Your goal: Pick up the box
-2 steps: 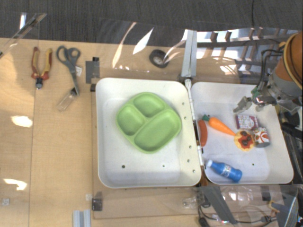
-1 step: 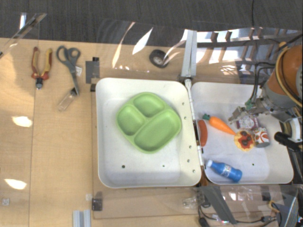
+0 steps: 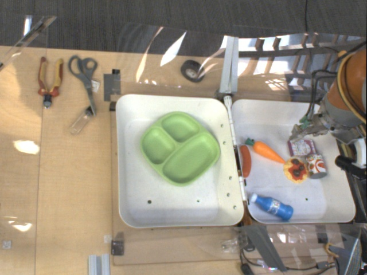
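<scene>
From the overhead camera, the wooden table point(image 3: 63, 171) carries two shallow white bins side by side. The left white bin point(image 3: 137, 208) holds a green three-compartment plastic plate point(image 3: 180, 148) lying flat near its middle. The right white bin point(image 3: 344, 208) holds the clutter: a small purple-and-white flat box point(image 3: 302, 148), an orange toy carrot point(image 3: 268, 150) to the box's left, a red sausage-shaped toy point(image 3: 246, 160) against the bin's left wall, a small round toy pizza point(image 3: 296, 170) just below the box, a white toy with red markings point(image 3: 316, 166) beside the pizza, and a blue plastic bottle point(image 3: 273, 207) lying on its side near the front.

The grey arm's claw point(image 3: 308, 128) hangs just above the box's upper edge, apparently lined up for a descent onto it. Whether the claw is open or closed cannot be told. The box lies flat on the bin floor, so it does not look lifted.

Red-handled pliers point(image 3: 48, 80) and grey scissors point(image 3: 85, 76) lie on the table, well apart from the bins.
</scene>
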Robot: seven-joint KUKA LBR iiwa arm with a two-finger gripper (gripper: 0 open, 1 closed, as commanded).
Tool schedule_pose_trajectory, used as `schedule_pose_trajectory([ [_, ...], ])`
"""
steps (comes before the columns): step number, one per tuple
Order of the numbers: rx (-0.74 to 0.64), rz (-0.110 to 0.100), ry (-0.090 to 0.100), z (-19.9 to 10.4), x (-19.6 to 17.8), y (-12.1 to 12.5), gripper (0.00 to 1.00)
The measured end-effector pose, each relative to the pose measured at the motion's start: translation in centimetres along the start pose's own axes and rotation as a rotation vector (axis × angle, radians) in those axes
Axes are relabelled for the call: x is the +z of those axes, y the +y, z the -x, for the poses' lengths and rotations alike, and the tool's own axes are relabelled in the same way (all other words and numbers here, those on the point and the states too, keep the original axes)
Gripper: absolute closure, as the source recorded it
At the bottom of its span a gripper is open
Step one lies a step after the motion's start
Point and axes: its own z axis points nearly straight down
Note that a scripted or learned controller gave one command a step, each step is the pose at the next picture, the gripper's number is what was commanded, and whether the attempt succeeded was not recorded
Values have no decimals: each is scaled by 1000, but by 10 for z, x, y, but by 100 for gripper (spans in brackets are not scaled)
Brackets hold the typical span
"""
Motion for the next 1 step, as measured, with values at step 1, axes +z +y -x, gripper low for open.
schedule_pose_trajectory([
  [1,0,0,0,0,0,0,0],
])
